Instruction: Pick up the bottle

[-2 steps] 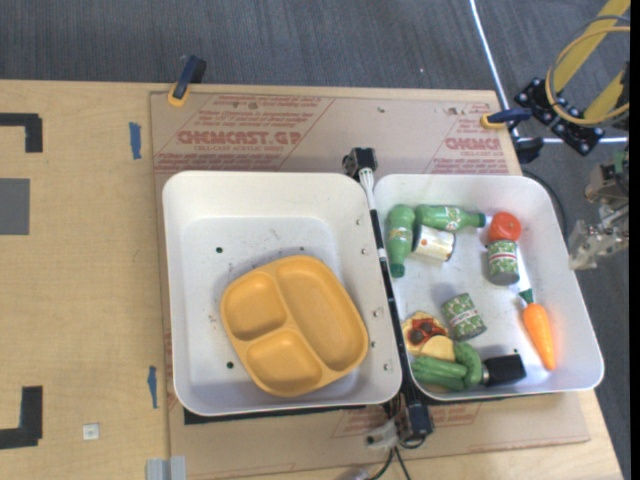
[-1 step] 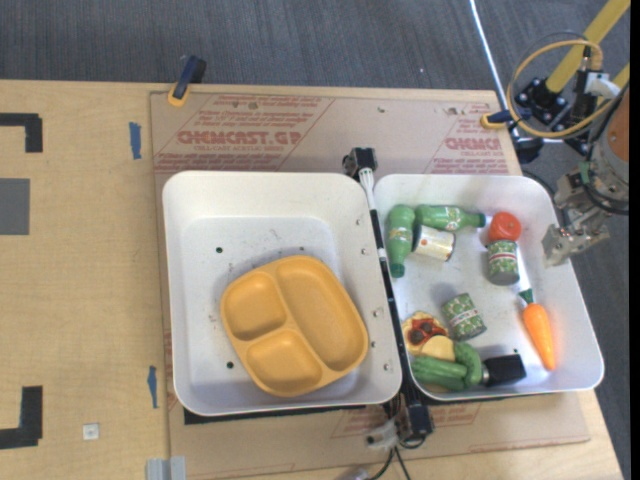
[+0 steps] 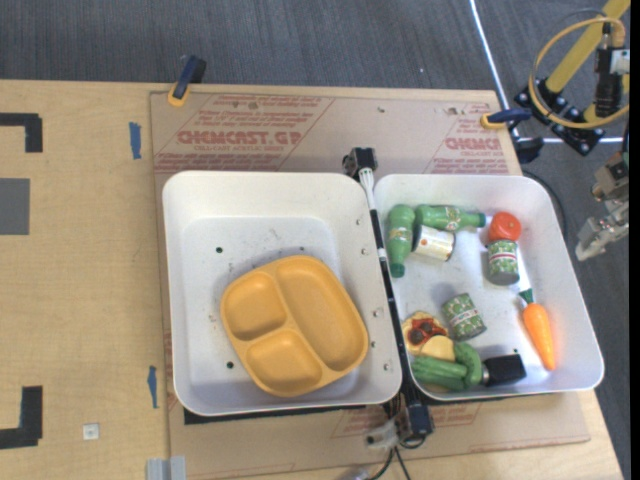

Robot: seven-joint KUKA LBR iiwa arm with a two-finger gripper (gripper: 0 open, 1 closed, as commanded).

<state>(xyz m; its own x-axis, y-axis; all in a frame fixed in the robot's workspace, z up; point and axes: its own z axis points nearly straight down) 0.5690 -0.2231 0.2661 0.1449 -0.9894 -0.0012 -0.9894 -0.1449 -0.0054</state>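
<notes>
1. While the gripper [image 3: 600, 230] hangs just outside the right bin [image 3: 565, 268], whether its jaws are open cannot be told.
2. Inside that bin, two green bottles [image 3: 400, 236] lie at the far left corner, touching a small can [image 3: 433, 243].
3. A carrot [image 3: 540, 334] lies along the bin's right wall; the left bin [image 3: 190, 268] holds a yellow divided tray [image 3: 292, 326].

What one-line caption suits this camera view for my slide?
Gripper waits outside the right bin holding a green bottle; yellow tray in left bin.

Green bottle [image 3: 449, 217] lying sideways, right bin's far-left area.
</notes>
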